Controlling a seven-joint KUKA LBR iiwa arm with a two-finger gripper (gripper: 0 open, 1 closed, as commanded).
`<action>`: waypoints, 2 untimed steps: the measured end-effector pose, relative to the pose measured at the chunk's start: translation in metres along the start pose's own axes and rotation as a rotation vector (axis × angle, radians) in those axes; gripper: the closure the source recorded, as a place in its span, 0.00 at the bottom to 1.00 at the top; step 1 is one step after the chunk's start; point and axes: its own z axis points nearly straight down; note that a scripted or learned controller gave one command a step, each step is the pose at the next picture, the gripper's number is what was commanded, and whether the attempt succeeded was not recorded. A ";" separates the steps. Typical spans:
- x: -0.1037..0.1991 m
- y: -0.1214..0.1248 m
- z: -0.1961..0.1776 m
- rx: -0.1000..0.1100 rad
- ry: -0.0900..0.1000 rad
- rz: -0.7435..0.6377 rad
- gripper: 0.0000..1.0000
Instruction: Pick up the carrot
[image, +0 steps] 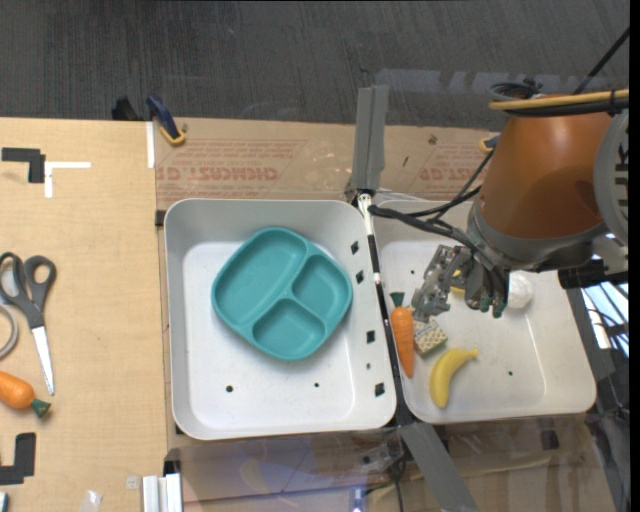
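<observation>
Against the right white plastic bin's (560, 390) left wall lay the long orange carrot (402, 338), its long axis running along that wall, green top toward the far edge. Just beyond it hovered the grey two-finger gripper (432, 292), nothing between its fingers, spread unclear. Crowding the carrot: a speckled beige block (429, 338), then a curved yellow banana (448, 373).

An orange carrot (402, 338) with a green top is lying in the right white bin (545, 385), beside a yellow banana (449, 374) and a pale speckled block (429, 339). Left of the carrot, a teal plate (283, 292) is sitting in the other white bin (195, 390). The table (90, 300) is showing light tan wood, carrying grey-handled scissors (28, 305) and a second orange carrot (18, 392). The arm (545, 180) is showing its orange band.
</observation>
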 end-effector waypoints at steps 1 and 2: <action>0.000 0.000 0.000 0.000 0.000 0.000 0.00; 0.030 -0.038 0.044 0.000 0.002 0.119 0.00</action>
